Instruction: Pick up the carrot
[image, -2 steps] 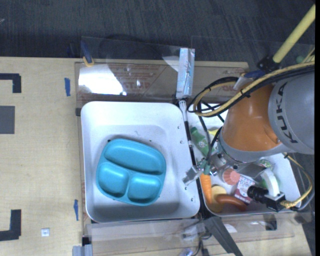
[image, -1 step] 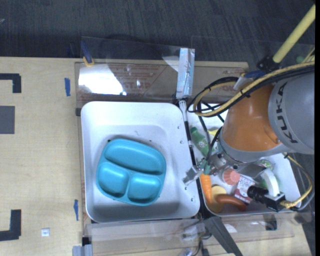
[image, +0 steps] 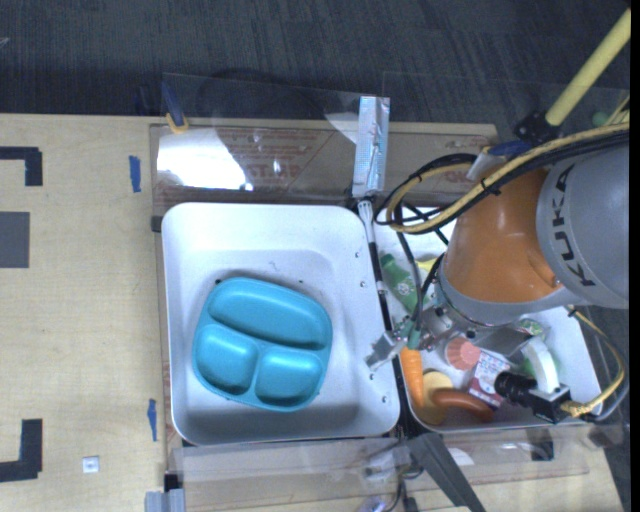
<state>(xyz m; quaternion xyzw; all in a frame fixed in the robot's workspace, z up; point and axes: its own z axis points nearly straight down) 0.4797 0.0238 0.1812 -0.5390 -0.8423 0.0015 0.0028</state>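
The gripper (image: 400, 338) hangs over the carrot (image: 411, 372) at the right bin's (image: 583, 330) left edge; this looks like the approach step. Next, a descent and clamp.

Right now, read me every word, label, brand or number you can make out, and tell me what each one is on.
"KUKA": on the grey arm, running down its side; the letters at the edge are partly cut off.
Reddish print on the clear sheet behind the left bin: too faint to read.
Label on the small packet in the right bin: too small to read.
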